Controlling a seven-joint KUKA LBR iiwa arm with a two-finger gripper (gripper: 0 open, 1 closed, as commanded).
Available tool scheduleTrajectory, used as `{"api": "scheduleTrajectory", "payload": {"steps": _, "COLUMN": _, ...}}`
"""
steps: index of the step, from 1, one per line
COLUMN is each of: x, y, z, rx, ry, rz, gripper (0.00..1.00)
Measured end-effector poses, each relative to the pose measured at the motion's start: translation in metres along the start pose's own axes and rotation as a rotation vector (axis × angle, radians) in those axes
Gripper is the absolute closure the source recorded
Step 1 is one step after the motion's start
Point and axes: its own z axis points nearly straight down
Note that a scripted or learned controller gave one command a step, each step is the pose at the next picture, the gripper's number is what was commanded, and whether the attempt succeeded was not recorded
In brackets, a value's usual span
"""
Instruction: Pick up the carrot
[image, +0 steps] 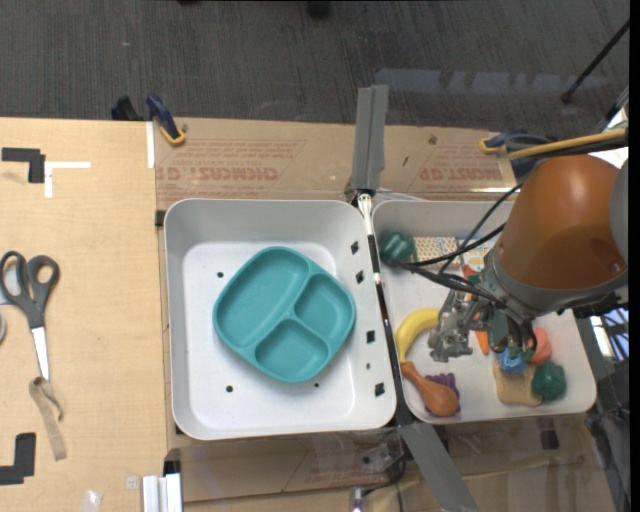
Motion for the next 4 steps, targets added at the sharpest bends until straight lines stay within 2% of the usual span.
{"api": "scheduleTrajectory", "payload": {"steps": 1, "x": -0.001, "y": -0.019, "z": -0.145, "rx": 0.000, "ry": -0.005, "rz": -0.172, "gripper": 1.00}}
{"api": "scheduleTrajectory", "payload": {"steps": 2, "x": -0.029, "y": -0.074, "z": -0.167, "rx": 0.001, "ry": -0.006, "rz": -0.438, "gripper": 1.00}}
{"api": "scheduleTrajectory", "payload": {"steps": 3, "x": -0.034, "y": -0.099, "z": -0.181, "rx": 0.001, "ry": -0.006, "rz": -0.786, "gripper": 1.00}}
{"api": "scheduleTrajectory", "payload": {"steps": 4, "x": -0.027, "y": -0.149, "z": -0.190, "rx": 0.001, "ry": -0.005, "rz": -1.075, "gripper": 1.00}}
